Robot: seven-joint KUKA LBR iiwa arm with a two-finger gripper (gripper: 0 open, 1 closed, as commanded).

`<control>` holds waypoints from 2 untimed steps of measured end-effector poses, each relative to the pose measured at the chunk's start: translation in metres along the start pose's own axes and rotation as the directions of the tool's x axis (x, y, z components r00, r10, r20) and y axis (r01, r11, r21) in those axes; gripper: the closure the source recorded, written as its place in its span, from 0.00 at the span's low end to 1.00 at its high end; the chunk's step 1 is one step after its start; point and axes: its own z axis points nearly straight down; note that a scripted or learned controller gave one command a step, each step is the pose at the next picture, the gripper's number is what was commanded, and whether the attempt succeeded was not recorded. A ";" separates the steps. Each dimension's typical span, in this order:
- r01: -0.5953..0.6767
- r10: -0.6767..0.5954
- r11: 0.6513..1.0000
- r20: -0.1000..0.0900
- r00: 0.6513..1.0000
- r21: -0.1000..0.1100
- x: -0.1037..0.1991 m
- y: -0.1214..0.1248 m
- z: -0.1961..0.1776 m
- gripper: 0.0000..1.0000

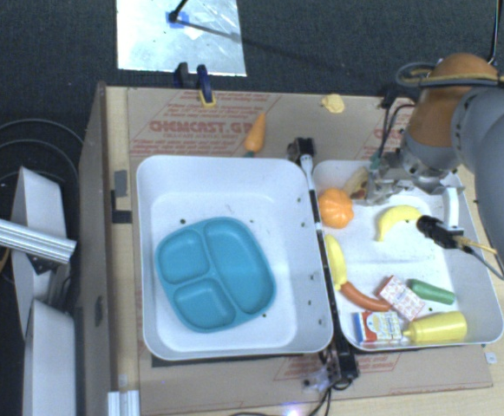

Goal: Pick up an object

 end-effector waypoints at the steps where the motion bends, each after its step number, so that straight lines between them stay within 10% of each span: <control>1: -0.002 0.002 1.000 -0.003 1.000 -0.002 -0.001 0.000 -0.011 1.00; 2: 0.000 0.000 1.000 -0.003 1.000 -0.005 -0.001 0.001 -0.022 1.00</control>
